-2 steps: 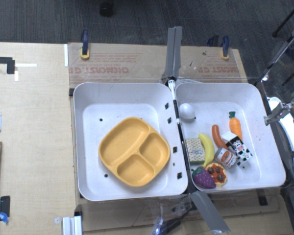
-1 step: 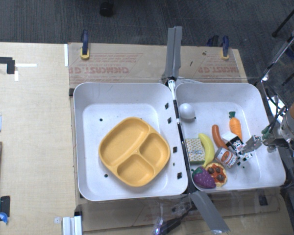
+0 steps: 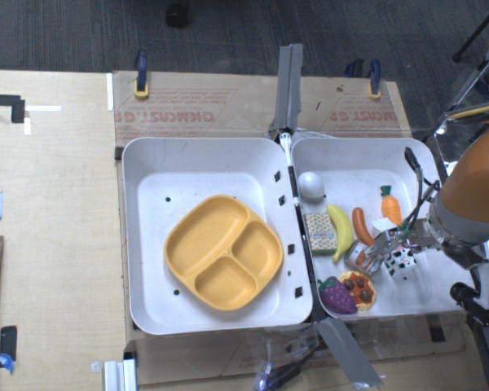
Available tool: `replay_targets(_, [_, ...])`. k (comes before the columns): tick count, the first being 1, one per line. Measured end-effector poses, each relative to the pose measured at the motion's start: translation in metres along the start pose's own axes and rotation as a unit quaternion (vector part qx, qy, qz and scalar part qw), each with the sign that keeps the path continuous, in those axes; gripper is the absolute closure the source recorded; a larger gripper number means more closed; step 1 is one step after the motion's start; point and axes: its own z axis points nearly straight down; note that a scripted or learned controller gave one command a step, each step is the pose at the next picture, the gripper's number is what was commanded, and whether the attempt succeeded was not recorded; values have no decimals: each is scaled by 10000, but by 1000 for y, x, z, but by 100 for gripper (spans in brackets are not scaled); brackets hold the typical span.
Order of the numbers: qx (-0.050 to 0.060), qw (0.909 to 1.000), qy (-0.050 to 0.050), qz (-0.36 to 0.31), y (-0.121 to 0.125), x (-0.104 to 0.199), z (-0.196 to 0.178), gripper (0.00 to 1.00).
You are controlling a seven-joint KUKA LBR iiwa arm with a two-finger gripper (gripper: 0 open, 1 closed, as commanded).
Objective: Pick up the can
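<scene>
- Silvery can (image 3: 358,257) lying tilted in right bin (image 3: 354,149), between sausage (image 3: 363,226) and pizza slice (image 3: 359,286).
- Gripper (image 3: 381,253) just beside it; finger spread impossible to tell.
- Best straddled squarely, clear of sausage, before closing.

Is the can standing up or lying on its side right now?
Lying on its side, it seems: the can shows its round end facing sideways, by the hand, between the hot dog and pizza slice.
</scene>
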Motion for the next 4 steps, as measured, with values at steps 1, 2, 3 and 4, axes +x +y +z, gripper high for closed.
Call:
replay_targets(1, [118,9718,-14,2354,-6,46,21,0])
replay_targets(2, [152,9718,0,2352,-6,46,14,100])
replay_targets(3, [145,9531,-3,3023,-6,48,14,100])
replay_targets(4, [154,9458,-21,3242,76,36,-86,100])
